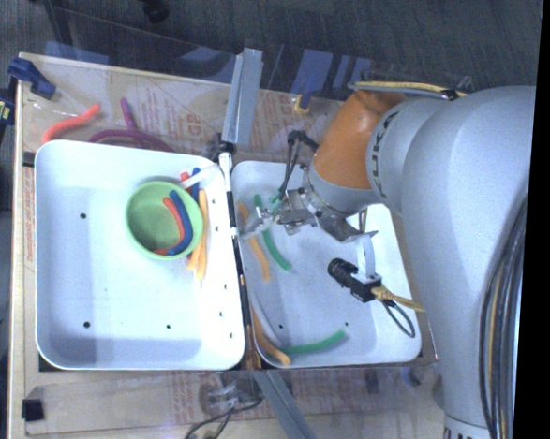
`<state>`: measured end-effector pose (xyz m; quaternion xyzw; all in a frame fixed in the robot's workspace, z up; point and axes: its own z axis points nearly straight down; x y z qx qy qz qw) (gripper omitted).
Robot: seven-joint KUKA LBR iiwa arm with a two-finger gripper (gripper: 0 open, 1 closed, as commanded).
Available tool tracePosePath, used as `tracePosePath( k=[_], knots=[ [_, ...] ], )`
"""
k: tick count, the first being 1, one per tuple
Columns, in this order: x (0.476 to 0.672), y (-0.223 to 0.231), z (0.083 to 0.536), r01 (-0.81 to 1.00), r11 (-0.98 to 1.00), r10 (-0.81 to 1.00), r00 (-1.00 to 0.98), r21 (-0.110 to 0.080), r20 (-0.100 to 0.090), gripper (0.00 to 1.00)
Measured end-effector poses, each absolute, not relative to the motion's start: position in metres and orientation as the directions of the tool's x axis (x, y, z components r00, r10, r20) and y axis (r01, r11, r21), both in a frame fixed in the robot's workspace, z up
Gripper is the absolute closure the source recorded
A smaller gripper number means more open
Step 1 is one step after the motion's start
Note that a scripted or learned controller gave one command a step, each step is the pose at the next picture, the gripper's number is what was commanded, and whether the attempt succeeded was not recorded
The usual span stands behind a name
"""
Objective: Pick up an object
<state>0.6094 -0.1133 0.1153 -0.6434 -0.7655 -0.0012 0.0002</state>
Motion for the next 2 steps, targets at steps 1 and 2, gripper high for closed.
tracePosePath(
  k=[1,2],
  knots=[
    [0.5835,-0.1128,0.0947,0.993,0.12,0.993,-0.12,0.002,-0.013,0.0],
    [0.5839,-0.11,0.1043,0.992,0.128,0.992,-0.128,0.0,-0.009,1.0]
  ],
)
